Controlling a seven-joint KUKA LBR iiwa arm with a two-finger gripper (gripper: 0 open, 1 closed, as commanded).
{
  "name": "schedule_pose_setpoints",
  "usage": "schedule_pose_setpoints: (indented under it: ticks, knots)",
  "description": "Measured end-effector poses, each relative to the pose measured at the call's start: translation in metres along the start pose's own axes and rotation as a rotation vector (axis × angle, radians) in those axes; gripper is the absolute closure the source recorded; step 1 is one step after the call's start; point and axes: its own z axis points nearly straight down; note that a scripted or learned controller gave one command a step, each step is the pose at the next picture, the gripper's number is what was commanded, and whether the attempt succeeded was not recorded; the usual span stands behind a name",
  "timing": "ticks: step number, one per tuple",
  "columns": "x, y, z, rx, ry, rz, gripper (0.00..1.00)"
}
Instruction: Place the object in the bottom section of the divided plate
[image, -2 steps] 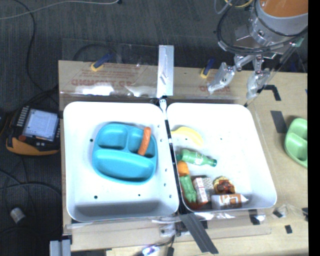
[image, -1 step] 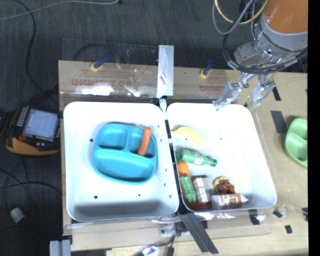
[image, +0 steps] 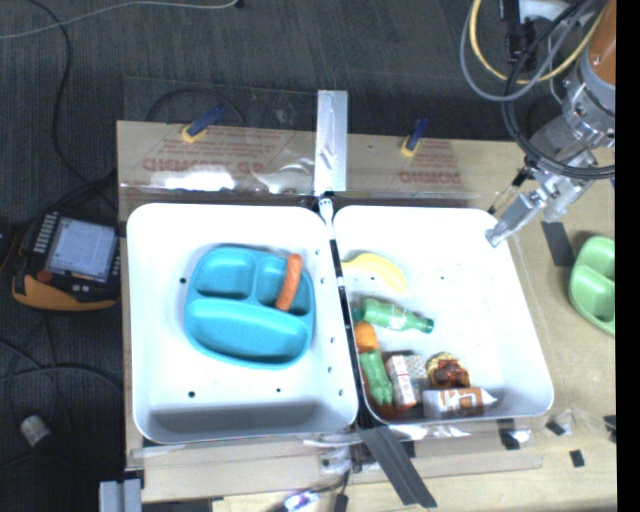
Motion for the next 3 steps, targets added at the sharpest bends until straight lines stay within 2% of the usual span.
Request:
schedule_pose_setpoints:
  ticks: [1, 2, 3]
  knots:
    - [-0.014, 0.027, -0.006, 0.002, -0.001, 0.024, 0.0]
    - [-0.047, 0.029, 0.003, 0.003, -0.001, 0.167, 0.0]
    - [0.001, 0.065, 0.009, 0.0, 0.001, -0.029, 0.0]
